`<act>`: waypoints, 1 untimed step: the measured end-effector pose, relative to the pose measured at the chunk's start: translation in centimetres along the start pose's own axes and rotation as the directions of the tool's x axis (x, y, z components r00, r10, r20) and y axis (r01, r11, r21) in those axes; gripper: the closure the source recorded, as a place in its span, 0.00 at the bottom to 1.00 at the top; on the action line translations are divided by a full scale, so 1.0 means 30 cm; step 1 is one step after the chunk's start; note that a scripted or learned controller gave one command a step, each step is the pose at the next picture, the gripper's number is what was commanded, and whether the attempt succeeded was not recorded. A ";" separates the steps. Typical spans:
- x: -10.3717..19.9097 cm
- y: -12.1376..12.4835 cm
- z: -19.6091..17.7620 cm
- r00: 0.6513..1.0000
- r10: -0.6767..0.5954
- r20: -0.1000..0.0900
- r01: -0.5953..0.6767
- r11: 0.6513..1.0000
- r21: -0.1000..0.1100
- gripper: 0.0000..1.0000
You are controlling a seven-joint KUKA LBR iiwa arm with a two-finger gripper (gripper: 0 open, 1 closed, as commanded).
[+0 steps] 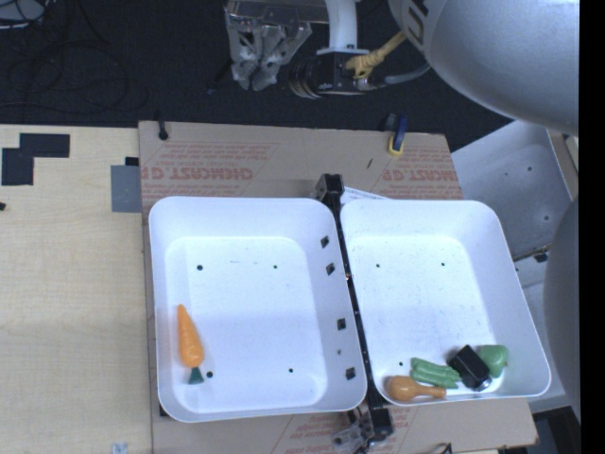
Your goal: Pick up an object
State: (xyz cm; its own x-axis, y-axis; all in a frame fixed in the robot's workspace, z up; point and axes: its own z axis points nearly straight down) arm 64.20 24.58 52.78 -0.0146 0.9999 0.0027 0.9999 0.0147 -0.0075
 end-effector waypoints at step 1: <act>-0.172 0.004 0.381 1.000 0.019 0.009 -0.019 1.000 0.008 1.00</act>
State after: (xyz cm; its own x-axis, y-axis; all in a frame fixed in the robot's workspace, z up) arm 64.32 19.47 41.33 0.0038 1.0000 -0.0064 0.9999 -0.0039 -0.0158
